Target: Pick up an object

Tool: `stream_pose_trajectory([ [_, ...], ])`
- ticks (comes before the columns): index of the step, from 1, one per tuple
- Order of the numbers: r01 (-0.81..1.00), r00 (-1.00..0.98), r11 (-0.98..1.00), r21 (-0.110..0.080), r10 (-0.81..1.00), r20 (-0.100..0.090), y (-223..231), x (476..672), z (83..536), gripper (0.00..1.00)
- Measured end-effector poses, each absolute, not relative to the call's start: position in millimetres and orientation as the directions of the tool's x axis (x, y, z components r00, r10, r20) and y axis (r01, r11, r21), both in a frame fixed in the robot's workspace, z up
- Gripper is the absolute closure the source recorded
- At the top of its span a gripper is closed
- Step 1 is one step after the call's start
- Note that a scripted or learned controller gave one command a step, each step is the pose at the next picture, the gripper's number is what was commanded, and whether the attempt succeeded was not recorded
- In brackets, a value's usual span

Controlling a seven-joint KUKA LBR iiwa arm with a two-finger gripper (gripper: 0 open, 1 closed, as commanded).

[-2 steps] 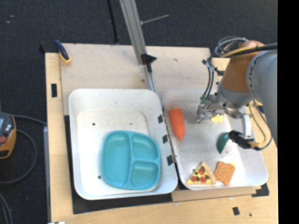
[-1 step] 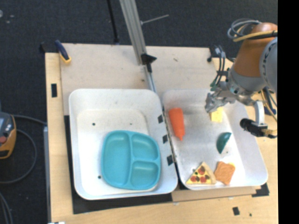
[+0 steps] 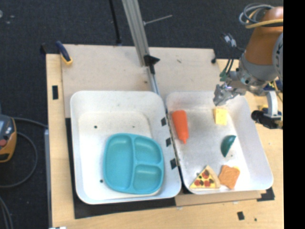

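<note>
The right bin [image 3: 252, 128] holds an orange carrot [image 3: 180, 125] near its left wall, a yellow block [image 3: 220, 116] toward the back, a dark green piece [image 3: 228, 144], a pizza slice [image 3: 206, 179] and an orange-brown piece [image 3: 229, 176] at the front. My gripper [image 3: 222, 97] hangs over the bin's back edge, just above and behind the yellow block. Nothing shows between its fingers.
A teal divided plate [image 3: 133, 163] lies in the left bin [image 3: 90, 109]. A metal rail [image 3: 138, 27] slants up from between the bins at the back. A blue and yellow clamp [image 3: 64, 52] sits at the bench's far left corner.
</note>
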State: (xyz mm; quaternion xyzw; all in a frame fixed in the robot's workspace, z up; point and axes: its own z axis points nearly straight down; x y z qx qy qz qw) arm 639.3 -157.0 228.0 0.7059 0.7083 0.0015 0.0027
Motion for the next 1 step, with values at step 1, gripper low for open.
stream_pose_trajectory([
  [1,1.0,-0.004,0.004,0.004,1.0,-0.001,-158.4,640.1,253.9,1.0],
])
